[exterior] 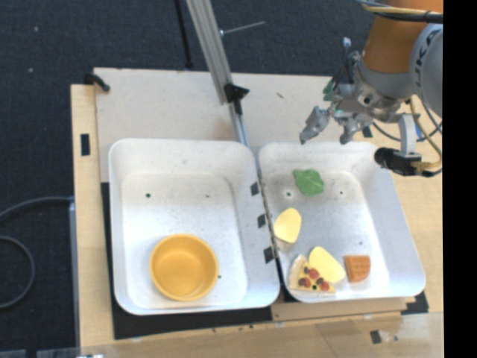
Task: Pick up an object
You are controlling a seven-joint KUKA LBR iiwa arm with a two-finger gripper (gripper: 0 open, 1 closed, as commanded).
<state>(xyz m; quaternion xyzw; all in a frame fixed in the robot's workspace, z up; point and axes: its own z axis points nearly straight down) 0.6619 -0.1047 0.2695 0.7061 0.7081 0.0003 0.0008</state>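
Yellow bowl point(183, 267) sits at seven o'clock in the left bin point(127, 162); the right bin point(387, 207) holds a green piece point(308, 181) at its twelve, smaller yellow and orange bits lower. Nothing is lifted yet: the gripper point(332, 131) hangs spread and bare above the far rim

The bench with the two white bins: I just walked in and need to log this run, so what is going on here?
A grey and orange arm reaches in from the right, its hand above the far edge of the right bin, with nothing between its fingers. That bin holds a green piece, two yellow pieces, an orange block and a pizza slice. The left bin holds a yellow bowl.
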